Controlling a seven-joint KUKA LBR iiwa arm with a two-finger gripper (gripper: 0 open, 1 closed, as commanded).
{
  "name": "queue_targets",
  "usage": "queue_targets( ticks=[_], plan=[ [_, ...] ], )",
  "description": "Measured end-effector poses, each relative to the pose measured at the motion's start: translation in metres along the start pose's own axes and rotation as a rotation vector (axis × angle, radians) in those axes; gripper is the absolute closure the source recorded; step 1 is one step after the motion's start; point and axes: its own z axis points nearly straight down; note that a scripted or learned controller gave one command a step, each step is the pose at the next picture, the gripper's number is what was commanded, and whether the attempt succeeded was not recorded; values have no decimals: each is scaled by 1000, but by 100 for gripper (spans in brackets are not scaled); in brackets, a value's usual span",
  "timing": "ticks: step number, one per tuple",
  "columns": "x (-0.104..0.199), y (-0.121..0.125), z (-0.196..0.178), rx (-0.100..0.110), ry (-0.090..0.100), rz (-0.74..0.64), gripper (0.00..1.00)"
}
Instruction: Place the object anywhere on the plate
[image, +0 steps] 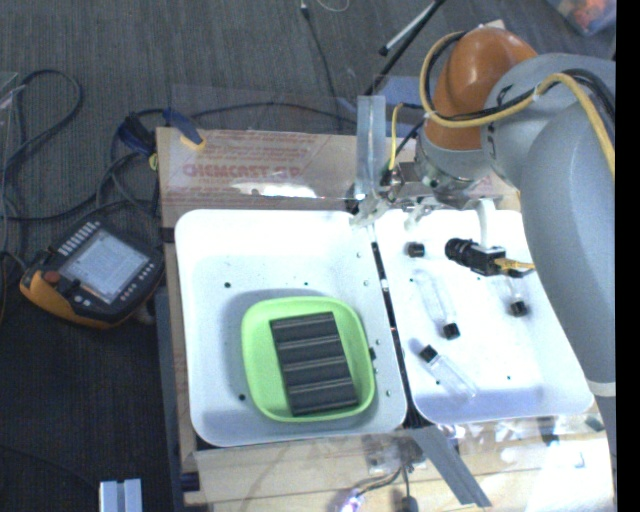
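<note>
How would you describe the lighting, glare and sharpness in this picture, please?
In the camera view, the lighting is bright and even; the right bin is nearly washed out, so the clear tubes in it are hard to make out. The green plate and the dark ridged block on it read sharply. The arm, nearest the lens, looks soft, and the floor is dim.

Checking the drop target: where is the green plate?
The green plate lies in the left bin, toward its near edge, with a dark ridged block on it.
</note>
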Motion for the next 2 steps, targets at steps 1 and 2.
queue_targets(
  ticks=[1,2],
  plan=[
    [89,9,-1,-1,4,-110,0],
    [109,11,0,-1,5,-87,0]
  ],
)
